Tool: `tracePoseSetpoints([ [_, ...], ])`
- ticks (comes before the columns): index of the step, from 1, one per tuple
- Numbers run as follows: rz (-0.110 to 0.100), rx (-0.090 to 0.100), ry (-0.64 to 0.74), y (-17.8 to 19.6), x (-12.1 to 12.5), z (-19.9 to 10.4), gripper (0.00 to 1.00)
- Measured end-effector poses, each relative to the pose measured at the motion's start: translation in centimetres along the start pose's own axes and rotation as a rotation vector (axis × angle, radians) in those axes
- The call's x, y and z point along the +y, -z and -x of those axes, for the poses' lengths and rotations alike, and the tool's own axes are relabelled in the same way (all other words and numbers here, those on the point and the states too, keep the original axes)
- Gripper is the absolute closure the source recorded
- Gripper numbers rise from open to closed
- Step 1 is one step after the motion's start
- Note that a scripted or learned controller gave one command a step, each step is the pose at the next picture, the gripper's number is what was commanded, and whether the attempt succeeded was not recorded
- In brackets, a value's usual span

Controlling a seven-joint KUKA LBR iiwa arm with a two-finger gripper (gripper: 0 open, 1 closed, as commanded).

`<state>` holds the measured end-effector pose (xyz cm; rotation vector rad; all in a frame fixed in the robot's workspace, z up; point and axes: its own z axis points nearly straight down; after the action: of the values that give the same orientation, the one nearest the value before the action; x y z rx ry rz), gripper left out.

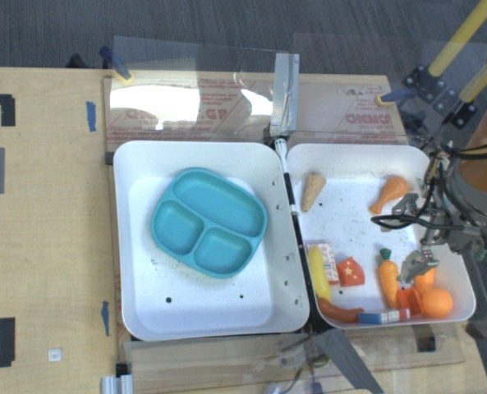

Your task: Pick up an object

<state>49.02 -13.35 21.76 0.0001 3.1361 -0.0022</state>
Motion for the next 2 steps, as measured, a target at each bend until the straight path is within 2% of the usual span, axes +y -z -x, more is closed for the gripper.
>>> tracePoseSetpoints([
  [1,-0.002,-0.007,0.135,-12.0,-0.5,0.3,0.00],
  [2,0.000,-0.008,-0.085,-12.8,-0.4,5.9,0.00],
])
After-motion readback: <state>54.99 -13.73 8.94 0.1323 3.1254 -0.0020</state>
